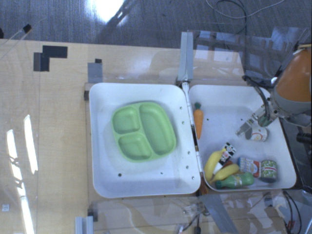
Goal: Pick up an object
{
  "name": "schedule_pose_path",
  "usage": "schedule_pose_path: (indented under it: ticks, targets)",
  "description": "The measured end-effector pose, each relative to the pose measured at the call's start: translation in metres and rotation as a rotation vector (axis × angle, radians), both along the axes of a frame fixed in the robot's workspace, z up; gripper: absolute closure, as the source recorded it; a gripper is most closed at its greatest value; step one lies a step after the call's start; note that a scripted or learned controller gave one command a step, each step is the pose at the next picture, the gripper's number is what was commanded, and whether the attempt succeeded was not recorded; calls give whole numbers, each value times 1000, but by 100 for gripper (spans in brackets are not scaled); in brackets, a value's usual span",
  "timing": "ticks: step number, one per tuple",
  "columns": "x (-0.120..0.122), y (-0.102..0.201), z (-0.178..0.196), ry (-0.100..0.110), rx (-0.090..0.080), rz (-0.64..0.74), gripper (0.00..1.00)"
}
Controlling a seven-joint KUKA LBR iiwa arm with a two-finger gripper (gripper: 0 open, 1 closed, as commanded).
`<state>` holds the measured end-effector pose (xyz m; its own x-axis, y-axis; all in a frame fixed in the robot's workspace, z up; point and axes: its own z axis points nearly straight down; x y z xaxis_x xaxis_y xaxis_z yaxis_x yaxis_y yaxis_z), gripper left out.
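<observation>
Wooden bench (48,145) under two white bins (141,189)

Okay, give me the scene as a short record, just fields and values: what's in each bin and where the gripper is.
left bin: green divided plate, lying flat near the middle
right bin: toy carrot by the left wall; bananas, green bottle, small black-and-white toy and two small cans clustered along the near edge
gripper: low over the right bin's right side, beside a small white round object
held: nothing seen between the fingers
</observation>
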<state>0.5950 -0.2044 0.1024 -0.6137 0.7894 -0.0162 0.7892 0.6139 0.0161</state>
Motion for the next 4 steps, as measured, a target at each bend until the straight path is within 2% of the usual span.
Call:
schedule_pose_path:
  ticks: [1, 2, 3, 4]
  targets:
    - [3, -2, 13, 14, 1, -30, 0]
    - [46, 39, -15, 12, 3, -134, 0]
    - [53, 81, 49, 10, 1, 8, 0]
    - [75, 82, 87, 9, 0, 42, 0]
